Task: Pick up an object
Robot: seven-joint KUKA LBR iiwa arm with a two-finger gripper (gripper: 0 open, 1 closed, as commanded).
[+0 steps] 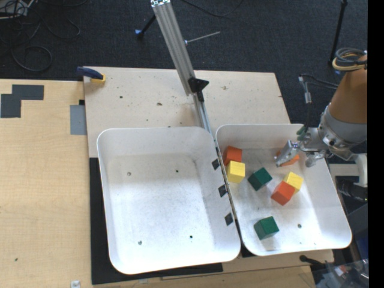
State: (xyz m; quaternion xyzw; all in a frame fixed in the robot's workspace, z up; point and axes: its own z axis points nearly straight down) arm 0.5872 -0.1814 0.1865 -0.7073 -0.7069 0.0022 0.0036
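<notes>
The tool (292, 154), over the right bin (336, 236), seemed closed on a small orange piece (288, 158) at the bin's far side, a thin pinch that might slip.

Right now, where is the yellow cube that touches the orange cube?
In the camera view, the yellow cube sits in the right white bin, near that bin's left wall, just below the orange cube and left of a dark green cube.
</notes>
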